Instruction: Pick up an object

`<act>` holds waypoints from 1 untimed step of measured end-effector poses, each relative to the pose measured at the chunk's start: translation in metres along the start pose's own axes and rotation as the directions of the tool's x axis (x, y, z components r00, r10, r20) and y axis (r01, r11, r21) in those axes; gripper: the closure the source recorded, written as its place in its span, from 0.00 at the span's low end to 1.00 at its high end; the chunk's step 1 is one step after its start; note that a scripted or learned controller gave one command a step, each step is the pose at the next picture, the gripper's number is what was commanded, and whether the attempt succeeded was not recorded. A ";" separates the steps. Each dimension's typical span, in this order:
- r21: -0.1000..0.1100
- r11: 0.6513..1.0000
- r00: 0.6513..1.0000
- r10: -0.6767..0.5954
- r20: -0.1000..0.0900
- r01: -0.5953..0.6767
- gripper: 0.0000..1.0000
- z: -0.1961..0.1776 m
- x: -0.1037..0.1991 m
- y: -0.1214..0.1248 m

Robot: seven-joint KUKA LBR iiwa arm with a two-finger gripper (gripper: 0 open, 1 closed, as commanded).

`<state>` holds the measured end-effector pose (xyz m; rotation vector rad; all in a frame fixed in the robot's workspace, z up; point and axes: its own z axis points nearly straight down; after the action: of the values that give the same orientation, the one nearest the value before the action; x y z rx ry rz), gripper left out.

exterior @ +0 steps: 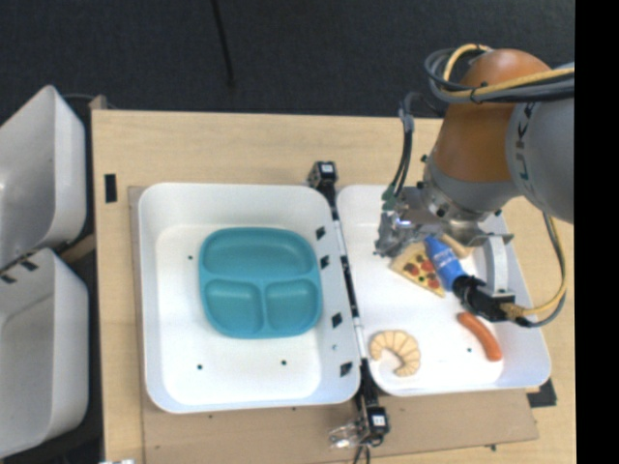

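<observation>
Tan bench [232, 148] under two white bins [160, 356]

croissant [397, 351] | tan, curled | flat | right bin [426, 380], front-left part

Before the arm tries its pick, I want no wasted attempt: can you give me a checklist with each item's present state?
1. Gripper over the right bin: ok.
2. Pizza slice lying close beside the gripper: ok.
3. Whether anything is grasped: cannot tell.
4. Blue bottle touching the pizza slice, crowding it: not ok.
5. Croissant and sausage lying apart from the others: ok.
6. Teal plate in the left bin, away from the arm: ok.
</observation>
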<state>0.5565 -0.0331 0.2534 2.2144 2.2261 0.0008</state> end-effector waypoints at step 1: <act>-0.001 1.000 1.000 0.001 0.000 -0.001 1.00 0.008 0.042 0.022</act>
<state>0.5783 0.0087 0.2459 2.2149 2.2245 0.0011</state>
